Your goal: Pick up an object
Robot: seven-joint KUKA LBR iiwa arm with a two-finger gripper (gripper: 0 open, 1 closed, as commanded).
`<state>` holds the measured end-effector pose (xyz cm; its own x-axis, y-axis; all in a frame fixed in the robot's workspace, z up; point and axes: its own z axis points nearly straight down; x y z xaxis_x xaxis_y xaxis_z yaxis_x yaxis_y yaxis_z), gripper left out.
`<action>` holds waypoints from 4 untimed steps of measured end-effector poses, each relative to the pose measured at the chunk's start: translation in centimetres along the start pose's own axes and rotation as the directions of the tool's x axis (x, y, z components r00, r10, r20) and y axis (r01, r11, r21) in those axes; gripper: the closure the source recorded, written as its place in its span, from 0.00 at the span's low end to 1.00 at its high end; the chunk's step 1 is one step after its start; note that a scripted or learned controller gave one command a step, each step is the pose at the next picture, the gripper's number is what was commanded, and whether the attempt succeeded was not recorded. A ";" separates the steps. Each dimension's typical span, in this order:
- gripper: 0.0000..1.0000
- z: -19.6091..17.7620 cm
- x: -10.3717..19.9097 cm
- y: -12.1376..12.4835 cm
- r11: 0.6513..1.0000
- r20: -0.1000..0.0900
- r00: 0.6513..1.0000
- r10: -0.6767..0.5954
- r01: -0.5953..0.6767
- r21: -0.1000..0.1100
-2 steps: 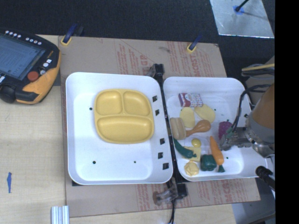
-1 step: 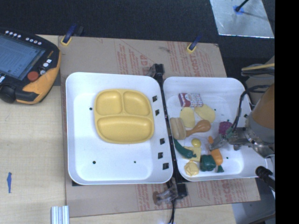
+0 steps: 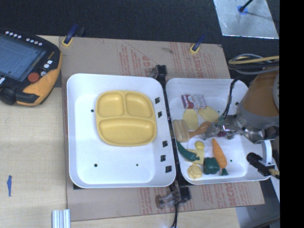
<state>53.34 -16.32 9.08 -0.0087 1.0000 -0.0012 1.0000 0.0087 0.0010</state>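
Toy food lies in a heap in the right bin [image 3: 237,87], and we have to lift one piece out. The claw [image 3: 219,127] hangs low at the middle of the heap, but we cannot tell if it is gripping or let go. A carrot [image 3: 218,154] lies just at 6 o'clock from it, with a green pepper [image 3: 211,165] touching the carrot's low end. We think the carrot is a good pick, since it is thin and partly free. We should grab it across its thin middle and lift slowly. The yellow plate [image 3: 126,118] sits alone in the left bin [image 3: 80,141].
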 end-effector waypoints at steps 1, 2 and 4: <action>0.00 -0.1 4.0 2.7 1.000 0.000 1.000 0.001 -0.001 0.002; 0.00 -2.2 -1.0 -6.2 1.000 -0.003 1.000 0.013 -0.013 0.009; 1.00 -1.2 -1.1 -2.9 1.000 0.000 1.000 0.003 -0.003 0.003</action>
<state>50.42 -17.49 10.27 -0.0056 1.0000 -0.0007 1.0000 0.0056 -0.0016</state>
